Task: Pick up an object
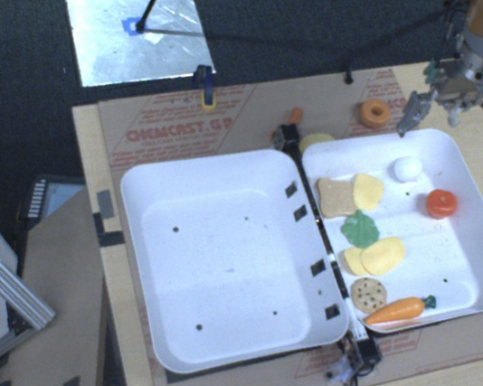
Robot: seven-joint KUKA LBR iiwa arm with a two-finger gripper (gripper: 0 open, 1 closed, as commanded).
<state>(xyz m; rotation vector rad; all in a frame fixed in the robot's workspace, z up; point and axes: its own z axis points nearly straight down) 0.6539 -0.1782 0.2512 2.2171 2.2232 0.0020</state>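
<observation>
The right bin (pixel 476 222) holds several toy foods: a bread slice (pixel 336 196), a pale yellow chip (pixel 369 191), a white ball (pixel 406 169), a red tomato (pixel 441 203), a green leaf (pixel 359 229), two yellow pieces (pixel 382 256), a cookie (pixel 367 293) and a carrot (pixel 396 309). My gripper (pixel 431 114) hangs above the bin's far right corner, open, with nothing between its fingers. It is up and to the right of the white ball.
A brown donut (pixel 375 113) lies on the bench just behind the right bin, left of the gripper. A pale yellow item (pixel 315 141) sits behind the rim where the bins meet. The left bin (pixel 224 254) lies alongside. A foil sheet (pixel 138 29) is at the back.
</observation>
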